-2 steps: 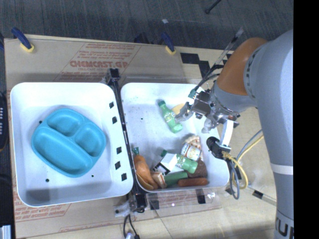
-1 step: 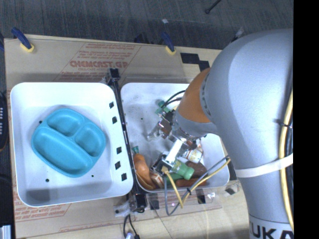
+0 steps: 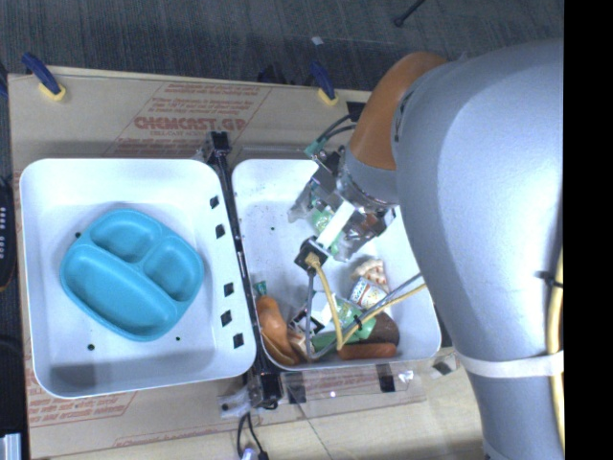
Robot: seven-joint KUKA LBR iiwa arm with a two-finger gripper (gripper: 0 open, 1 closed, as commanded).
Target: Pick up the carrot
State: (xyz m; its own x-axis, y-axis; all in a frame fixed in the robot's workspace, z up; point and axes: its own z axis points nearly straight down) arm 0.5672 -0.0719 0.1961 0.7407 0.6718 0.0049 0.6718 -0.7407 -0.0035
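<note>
Carrot [image 3: 271, 329] lay in the near-left corner of the right bin [image 3: 261, 204], crowded by clutter [image 3: 369, 326] — you'd have judged it light, stiff and slick, best pinched across its thick middle — while the gripper [image 3: 330, 220] hung mid-bin, its opening impossible to tell.

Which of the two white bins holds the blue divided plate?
The bin on the view's left: the blue divided plate lies in it alone, while the other bin holds a cluster of small items at its near end.
</note>
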